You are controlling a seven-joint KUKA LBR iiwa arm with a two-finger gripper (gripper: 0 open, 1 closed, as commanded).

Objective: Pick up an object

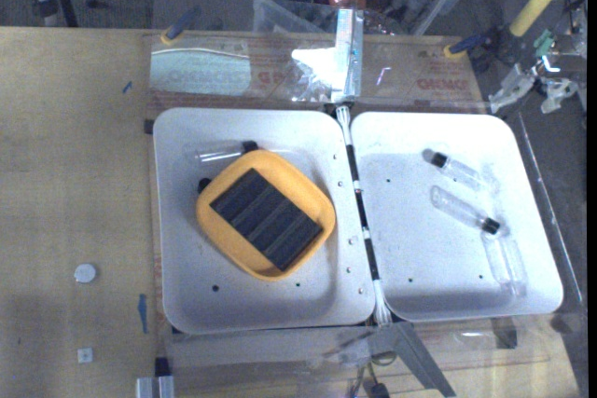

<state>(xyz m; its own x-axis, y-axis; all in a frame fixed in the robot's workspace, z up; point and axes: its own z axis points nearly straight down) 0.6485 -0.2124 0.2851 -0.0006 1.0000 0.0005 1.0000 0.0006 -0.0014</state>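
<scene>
A yellow tray with dark slats (265,215) was seen lying in the left bin (177,294). Clear vials (464,208) were scattered in the right bin (410,294), well apart from it. The hand's state could not be told.

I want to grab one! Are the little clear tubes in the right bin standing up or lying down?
Lying down. The clear tubes rest flat on the floor of the right bin, their black caps pointing sideways.
</scene>
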